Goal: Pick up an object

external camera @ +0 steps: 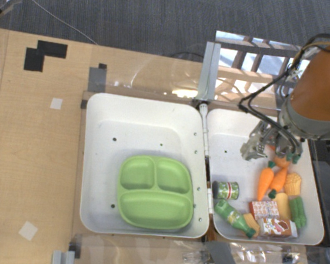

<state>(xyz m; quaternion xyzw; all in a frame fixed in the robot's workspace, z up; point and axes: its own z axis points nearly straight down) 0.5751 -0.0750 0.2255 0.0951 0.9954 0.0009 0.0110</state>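
Nothing lifted yet: I judge the pick still entirely ahead.
Nearest me, the toy foods, the orange carrot (265, 180) among them, lie in the right bin (230, 130); just above, my gripper (264, 147) hangs low, grip unreadable. Left, a green tray (155, 192) fills the left bin (113, 116); beyond, wooden bench (25, 160), then grey carpet (137, 13).

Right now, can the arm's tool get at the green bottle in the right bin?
Probably yes: the green bottle lies uncovered near the front, though a small can and a carton crowd it.
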